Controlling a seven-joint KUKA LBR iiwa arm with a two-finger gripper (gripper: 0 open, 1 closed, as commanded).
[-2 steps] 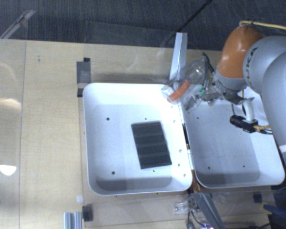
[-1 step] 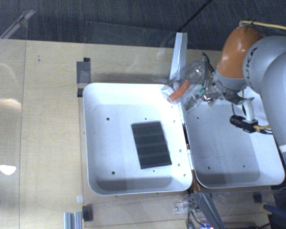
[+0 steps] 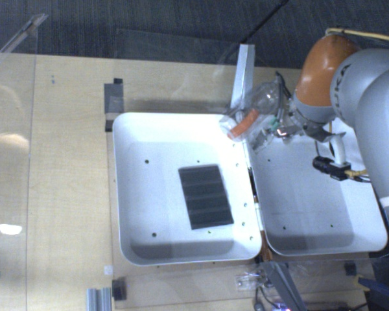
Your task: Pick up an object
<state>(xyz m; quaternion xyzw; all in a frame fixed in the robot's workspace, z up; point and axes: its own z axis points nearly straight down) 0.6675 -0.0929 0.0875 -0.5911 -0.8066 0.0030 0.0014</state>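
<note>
The hand (image 3: 267, 129) hangs over the bins' shared back corner; an orange thing (image 3: 244, 124) sits at its tip, but held or not I cannot tell; the dark slab (image 3: 205, 196) lies well left, in the left bin (image 3: 133, 173).

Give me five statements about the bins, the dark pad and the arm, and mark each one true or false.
1. A dark ribbed pad lies in the left bin. True.
2. The pad stands upright against the bin's wall. False: it lies flat on the floor of the bin, away from the walls.
3. The gripper is near the far edge of the bins, about where the two meet. True.
4. An orange thing shows beside the gripper, by the far corner of the left bin. True.
5. The pad lies in the right bin. False: it is in the left one.
</note>
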